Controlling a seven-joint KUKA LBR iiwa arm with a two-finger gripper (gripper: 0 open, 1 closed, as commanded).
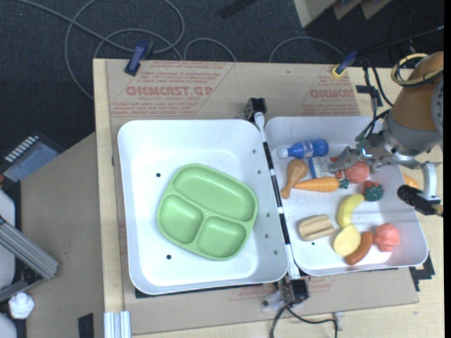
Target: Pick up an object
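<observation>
Toy food fills the right shallow white bin, and the small round red plastic fruit lying directly under the grey two-finger gripper is probably the piece chosen, because the arm comes down just above it. It looks smooth, rounded and glossy, so it may slip; whether the gripper is released or clenched I cannot tell. Outward from the gripper lie the orange plastic carrot, the blue and white toy bottle and the yellow banana, all loosely scattered; the green divided plastic tray sits well apart in the left white bin.
</observation>
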